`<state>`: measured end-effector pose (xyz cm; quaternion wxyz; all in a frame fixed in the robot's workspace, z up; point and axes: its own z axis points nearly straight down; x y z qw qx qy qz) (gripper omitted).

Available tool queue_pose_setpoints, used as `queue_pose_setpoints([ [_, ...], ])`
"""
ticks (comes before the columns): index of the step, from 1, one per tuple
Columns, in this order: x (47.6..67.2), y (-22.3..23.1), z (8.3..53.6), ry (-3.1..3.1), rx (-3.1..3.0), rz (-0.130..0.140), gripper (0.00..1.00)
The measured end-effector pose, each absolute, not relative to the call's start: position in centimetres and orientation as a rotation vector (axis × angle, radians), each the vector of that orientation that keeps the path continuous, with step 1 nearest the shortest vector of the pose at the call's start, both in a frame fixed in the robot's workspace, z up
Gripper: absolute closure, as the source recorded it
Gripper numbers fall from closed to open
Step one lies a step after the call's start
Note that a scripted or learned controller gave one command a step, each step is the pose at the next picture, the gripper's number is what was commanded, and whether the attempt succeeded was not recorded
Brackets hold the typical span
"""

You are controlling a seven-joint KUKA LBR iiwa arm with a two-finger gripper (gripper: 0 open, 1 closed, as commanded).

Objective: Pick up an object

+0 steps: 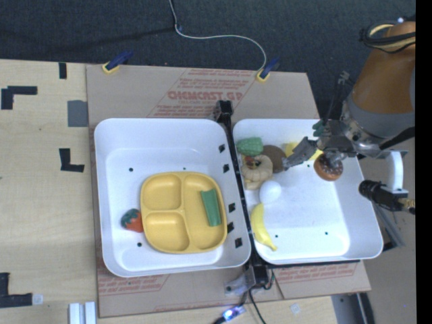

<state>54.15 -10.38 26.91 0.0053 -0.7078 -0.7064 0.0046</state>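
My gripper (pixel 317 150) hangs over the upper right part of the right bin (pixel 337 235), reaching in from the right. A round brown-orange object (pixel 329 169) sits right below the wrist, touching or very near the gripper; whether it is held is unclear. Along the bin's left side lie a green item (pixel 250 145), a brown disc (pixel 275 156), a tan figure (pixel 254 171), a white ball (pixel 270 192) and a banana (pixel 261 227). A small yellow piece (pixel 291 148) lies just left of the gripper.
The left bin (pixel 115 154) holds a yellow divided plate (pixel 177 214) with a green stick (pixel 211 207) on it, and a red-and-green item (pixel 131 219) beside the plate. A black divider (pixel 233 174) runs between the bins. A white cable (pixel 216 36) lies behind.
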Motion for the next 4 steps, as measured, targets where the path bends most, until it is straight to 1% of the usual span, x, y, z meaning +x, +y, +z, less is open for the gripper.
queue_pose_setpoints([
  [1, 54.4, -10.4, 27.5, -2.222, -2.22, 0.002, 0.0],
  [3, 54.2, -10.6, 14.7, -2.218, -2.216, 0.009, 0.0],
  [4, 55.0, -10.9, 8.9, -2.222, -2.217, 0.004, 0.0],
])
